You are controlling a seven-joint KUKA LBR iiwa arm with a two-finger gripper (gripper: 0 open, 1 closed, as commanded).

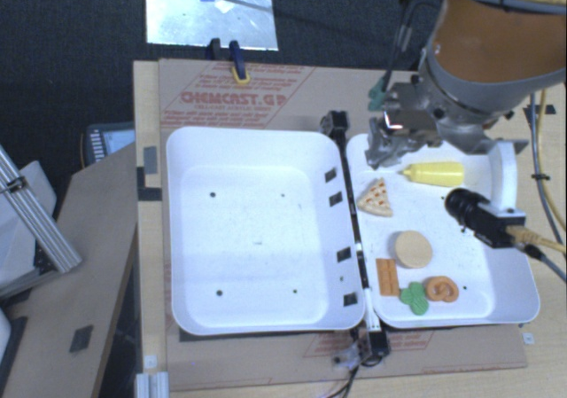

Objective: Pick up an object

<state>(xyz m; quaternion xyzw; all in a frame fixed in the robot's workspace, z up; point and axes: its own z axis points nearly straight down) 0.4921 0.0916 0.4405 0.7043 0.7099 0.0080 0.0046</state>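
— Pizza slice (pixel 376 199) looks like the nearest pick. It lies flat in the upper left part of the right bin (pixel 529 303), just below the claw (pixel 386 150).

— Agreed. The claw hangs over that same corner. I cannot tell from this angle whether it is open or closed, and I see nothing held in it.

— How would you take the slice?

— Come straight down and close across its narrow width, not along its length. It is thin and lies flat, so I'd judge the claw has to go almost to the bin floor, or it will close on air.

— What is close by?

— A yellow bottle (pixel 434 174) lies on its side just to the right of the slice, near the claw. A sideways drift could knock it. The slice also lies near the bin's left wall, beside the black clips (pixel 336 199) along the seam, which leaves little room on that side.

— And lower down?

— A round biscuit (pixel 413 249) lies near the middle, and an orange cracker (pixel 387 277), a green piece (pixel 413 298) and a pretzel (pixel 441 289) lie toward the bottom edge. All are well clear of the slice.

— The left bin (pixel 248 237)?

— Bare white, on brown cardboard (pixel 235 95) over the tabletop (pixel 102 210).
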